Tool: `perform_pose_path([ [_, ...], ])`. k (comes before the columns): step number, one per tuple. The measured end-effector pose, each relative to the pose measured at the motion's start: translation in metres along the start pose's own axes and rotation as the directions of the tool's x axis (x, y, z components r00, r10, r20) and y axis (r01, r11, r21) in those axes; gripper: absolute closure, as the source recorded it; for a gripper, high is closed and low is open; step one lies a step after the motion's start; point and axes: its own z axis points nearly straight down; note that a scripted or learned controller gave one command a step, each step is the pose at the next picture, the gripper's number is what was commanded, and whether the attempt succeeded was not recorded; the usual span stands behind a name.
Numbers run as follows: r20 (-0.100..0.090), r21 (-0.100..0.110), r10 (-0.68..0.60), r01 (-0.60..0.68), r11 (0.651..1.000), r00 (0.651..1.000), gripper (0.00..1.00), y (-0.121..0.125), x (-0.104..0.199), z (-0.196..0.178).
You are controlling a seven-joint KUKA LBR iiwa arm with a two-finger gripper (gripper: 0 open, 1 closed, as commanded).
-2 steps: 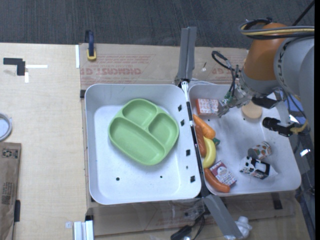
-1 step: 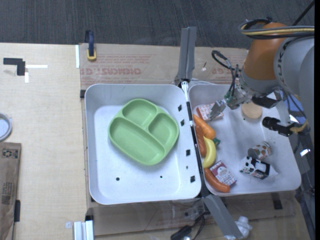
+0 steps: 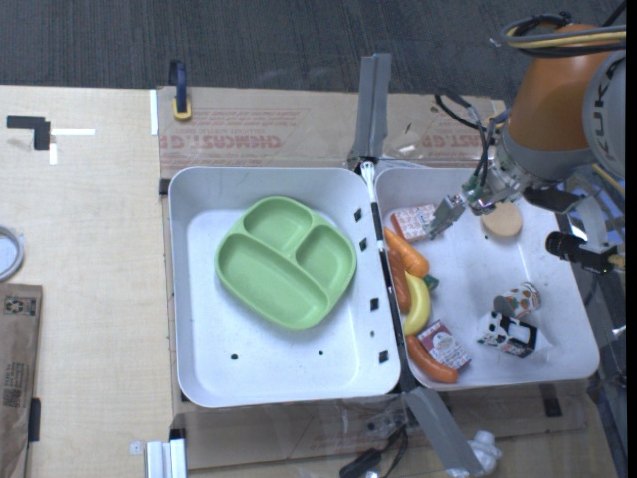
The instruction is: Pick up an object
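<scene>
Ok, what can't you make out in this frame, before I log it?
- Gripper: too small and blurred in the camera view to tell open or shut, or touching the packet.
- Carrot: lower end cut by the right bin's rim.
- Packet print: too small to read.

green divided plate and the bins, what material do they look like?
Green divided plate: looks like moulded plastic or silicone, matte, uniform colour, soft rounded compartment ridges; can't tell which. Left bin and right bin: likely thin formed plastic, smooth white with a slight sheen and rounded corners; painted metal can't be ruled out.
</scene>
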Motion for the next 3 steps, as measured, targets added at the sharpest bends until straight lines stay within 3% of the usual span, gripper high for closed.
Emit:
perform_pose_path([
  [1,0.002,-0.001,-0.228,0.228,0.974,0.974,0.00,0.007,0.007,-0.041],
  [2,-0.001,0.001,-0.006,0.006,1.000,1.000,0.00,-0.049,-0.009,0.092],
  [3,0.001,0.000,0.054,-0.054,0.999,0.999,0.00,-0.005,-0.016,0.100],
])
